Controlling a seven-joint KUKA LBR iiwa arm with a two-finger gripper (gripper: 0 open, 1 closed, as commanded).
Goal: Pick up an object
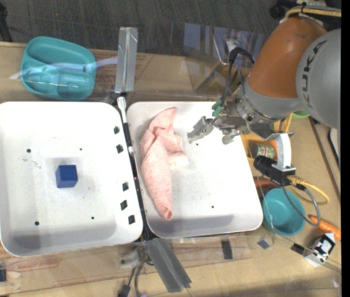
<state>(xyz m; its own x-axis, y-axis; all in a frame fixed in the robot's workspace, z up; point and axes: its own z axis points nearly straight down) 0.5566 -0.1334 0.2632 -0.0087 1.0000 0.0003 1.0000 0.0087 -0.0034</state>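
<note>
The gripper (214,132) hangs by the right bin's (240,212) far edge, fingers seemingly spread, gripping nothing. A pink cloth (159,159) lies along its left wall; a blue cube (67,176) sits mid left bin (13,228).

White "KUKA" lettering, partly cut off, on the grey arm (323,67).
</note>
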